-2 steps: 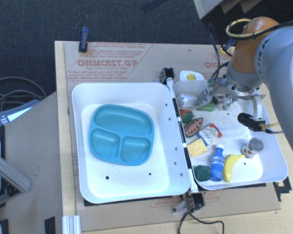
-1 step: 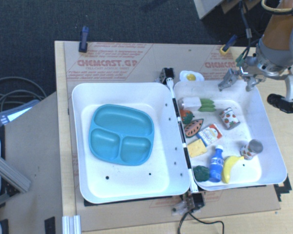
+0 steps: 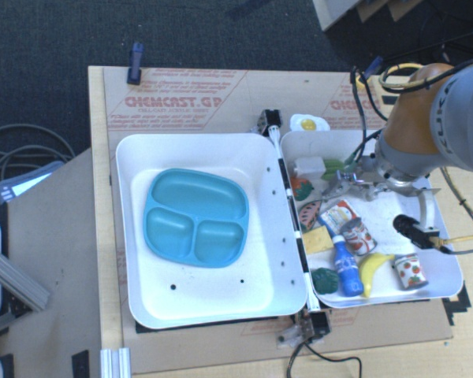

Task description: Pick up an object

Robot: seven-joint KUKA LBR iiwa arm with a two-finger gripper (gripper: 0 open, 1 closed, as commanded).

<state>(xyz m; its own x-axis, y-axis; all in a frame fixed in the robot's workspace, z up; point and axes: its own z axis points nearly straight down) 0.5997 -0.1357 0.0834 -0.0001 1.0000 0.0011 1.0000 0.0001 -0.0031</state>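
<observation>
Metal gripper (image 3: 361, 181) hangs low at upper right of frame, over the right bin (image 3: 449, 278); I cannot tell its state. Below it: blue bottle (image 3: 346, 267), banana (image 3: 374, 269), small can (image 3: 409, 272). Banana judged light, stiff plastic, slippery; I'd pinch mid-curve. Blue tray (image 3: 195, 217) sits centre-left.

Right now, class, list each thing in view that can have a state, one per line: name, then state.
blue tray: lying flat, right way up, in the left bin
blue bottle: lying on its side in the right bin
banana: lying beside the bottle
small can: on its side
gripper: low over the right bin, grip unclear
</observation>
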